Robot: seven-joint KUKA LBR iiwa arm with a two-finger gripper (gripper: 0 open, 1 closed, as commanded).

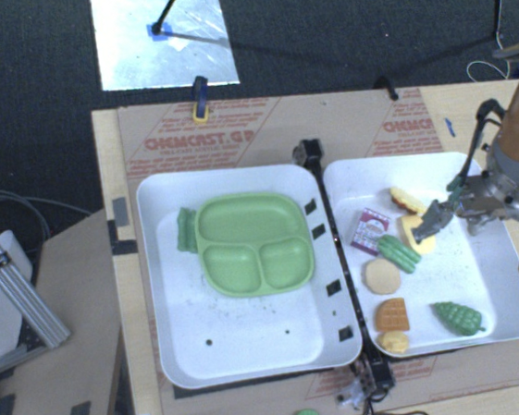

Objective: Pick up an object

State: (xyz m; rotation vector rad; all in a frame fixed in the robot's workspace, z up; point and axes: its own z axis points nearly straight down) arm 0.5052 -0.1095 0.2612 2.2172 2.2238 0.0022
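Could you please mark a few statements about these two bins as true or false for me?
1. The green divided plate lies in the left bin. True.
2. The gripper is over the left bin. False: it is over the right bin, by a yellow piece.
3. The green bumpy toy lies in the right bin's near corner. True.
4. The purple packet rests on the plate. False: it lies in the right bin.

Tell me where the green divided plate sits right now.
The green divided plate lies in the left bin, toward its upper middle, with a small green piece touching its left edge.
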